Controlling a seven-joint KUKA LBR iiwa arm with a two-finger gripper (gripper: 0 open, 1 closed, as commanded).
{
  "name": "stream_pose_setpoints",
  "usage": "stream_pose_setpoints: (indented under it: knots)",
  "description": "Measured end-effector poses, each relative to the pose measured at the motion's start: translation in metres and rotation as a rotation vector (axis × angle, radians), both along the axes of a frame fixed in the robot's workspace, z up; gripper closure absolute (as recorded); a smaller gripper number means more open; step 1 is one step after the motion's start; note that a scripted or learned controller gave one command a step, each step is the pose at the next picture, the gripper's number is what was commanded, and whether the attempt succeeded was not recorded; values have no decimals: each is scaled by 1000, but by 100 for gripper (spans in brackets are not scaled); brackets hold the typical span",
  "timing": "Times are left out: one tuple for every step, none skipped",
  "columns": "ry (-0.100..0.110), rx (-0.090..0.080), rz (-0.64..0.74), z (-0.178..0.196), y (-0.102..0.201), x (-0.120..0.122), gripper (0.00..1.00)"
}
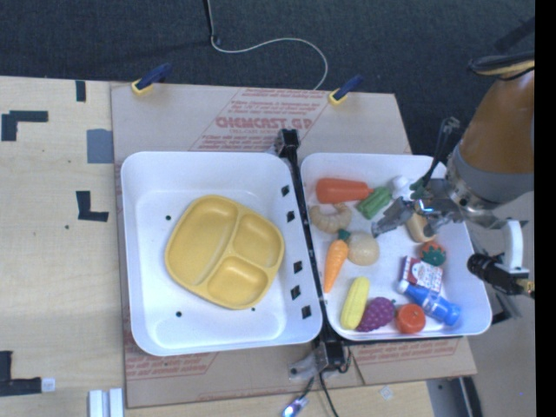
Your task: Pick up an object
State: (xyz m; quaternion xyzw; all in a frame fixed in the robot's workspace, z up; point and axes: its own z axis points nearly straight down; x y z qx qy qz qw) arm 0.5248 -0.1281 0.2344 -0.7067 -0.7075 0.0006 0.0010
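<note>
We see the gripper (pixel 401 215) above the right bin (pixel 393 333), near its far edge, with its 2 fingers spread and pinching nothing. The toy foods, such as the carrot (pixel 334 264) and the corn (pixel 354 302), crowd this bin. The left bin (pixel 143 259) has free room around the yellow tray (pixel 224 250).

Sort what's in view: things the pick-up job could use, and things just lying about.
For the job: gripper, over the right bin; in that bin, carrot, corn, grapes, red sausage, green piece, blue bottle.

Lying about: yellow tray in the left bin, two clamps, cable.
</note>
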Motion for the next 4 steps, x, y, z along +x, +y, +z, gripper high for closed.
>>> stream_pose_setpoints:
  knots:
    - [-15,1,10,151,78,-41,0]
    - [7,2,14,82,208,-43,0]
    - [-14,4,8,202,260,-41,0]
    - [0,-2,3,205,257,-41,100]
